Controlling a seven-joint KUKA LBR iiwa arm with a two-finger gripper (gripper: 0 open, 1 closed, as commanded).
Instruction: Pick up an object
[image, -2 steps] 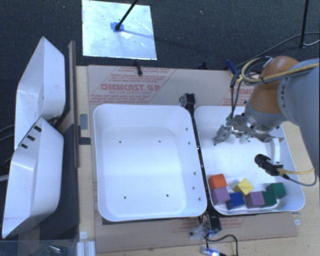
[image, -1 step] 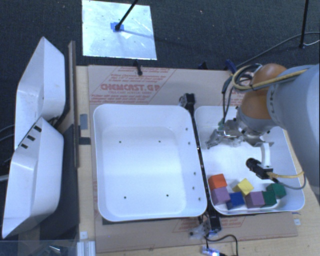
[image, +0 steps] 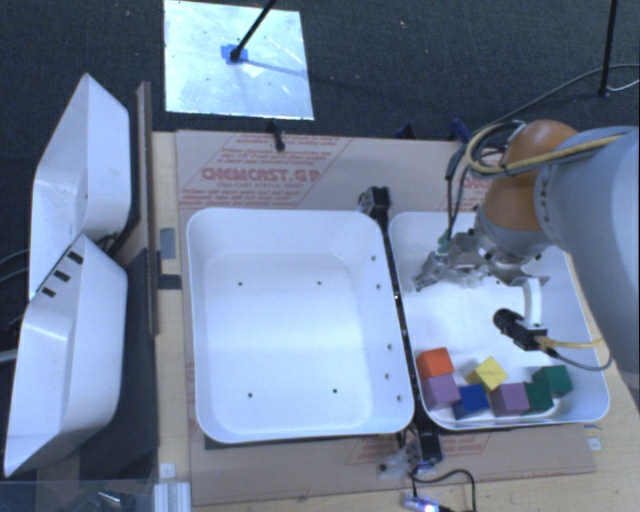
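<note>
Blocks lie bunched along the near edge of the right bin (image: 585, 300): an orange block (image: 434, 362), a purple block (image: 441, 389), a blue block (image: 470, 399), a yellow block (image: 490, 373), a mauve block (image: 509, 398) and a green block (image: 549, 384), all touching or just beside one another against the bin's near wall. The gripper (image: 437, 268) hangs over the far half of that bin, near the divide between the bins and well apart from the blocks; whether its claw is wide or narrow cannot be told, and nothing shows between its parts. A black cable fitting (image: 517, 329) on the arm (image: 575, 190) juts out between the wrist and the blocks. The left bin (image: 205, 330) sits alongside, its floor bare white. Cardboard (image: 265, 170) rims the bench beyond both bins.
</note>
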